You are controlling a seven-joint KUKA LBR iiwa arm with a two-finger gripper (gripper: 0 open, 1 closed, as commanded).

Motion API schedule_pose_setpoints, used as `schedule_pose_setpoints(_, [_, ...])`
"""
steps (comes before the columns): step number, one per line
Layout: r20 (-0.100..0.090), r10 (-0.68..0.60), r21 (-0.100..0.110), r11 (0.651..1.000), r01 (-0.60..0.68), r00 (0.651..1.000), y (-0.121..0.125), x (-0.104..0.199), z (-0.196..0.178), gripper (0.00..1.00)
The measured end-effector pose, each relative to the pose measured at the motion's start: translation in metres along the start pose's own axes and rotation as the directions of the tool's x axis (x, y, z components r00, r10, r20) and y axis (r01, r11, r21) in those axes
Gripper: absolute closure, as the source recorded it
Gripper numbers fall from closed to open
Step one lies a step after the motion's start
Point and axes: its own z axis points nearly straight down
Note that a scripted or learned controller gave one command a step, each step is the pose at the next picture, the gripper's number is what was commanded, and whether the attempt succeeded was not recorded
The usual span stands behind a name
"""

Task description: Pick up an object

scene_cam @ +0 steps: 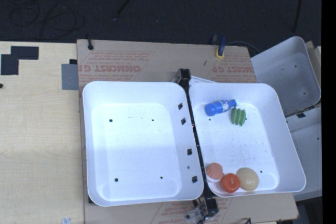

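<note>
Blue bottle [220,107] at 12 o'clock of right bin [283,128]: likely light, rigid, slick, prone to roll; grasp mid-body across its width. Gripper state: cannot tell.

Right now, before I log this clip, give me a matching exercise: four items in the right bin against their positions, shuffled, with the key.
Things:
1. blue bottle
2. green object
3. red ball
4. beige ball

Places:
A. near edge of the right bin, between two other round things
B. far part, lying on its side nearest the divider
C. near edge, farthest from the divider
D. far part, just right of the bottle

Pairs: 1-B, 2-D, 3-A, 4-C
</note>
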Motion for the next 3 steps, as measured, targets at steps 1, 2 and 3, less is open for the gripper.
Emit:
schedule_pose_setpoints(1, [-0.002, 0.001, 0.0, 1.0, -0.001, 1.0, -0.001, 0.032, 0.011, 1.0])
schedule_pose_setpoints(2, [-0.002, 0.0, 0.0, 1.0, 0.0, 1.0, -0.001, 0.065, 0.01, 1.0])
schedule_pose_setpoints(3, [-0.002, 0.0, 0.0, 1.0, 0.0, 1.0, -0.001, 0.099, 0.01, 1.0])
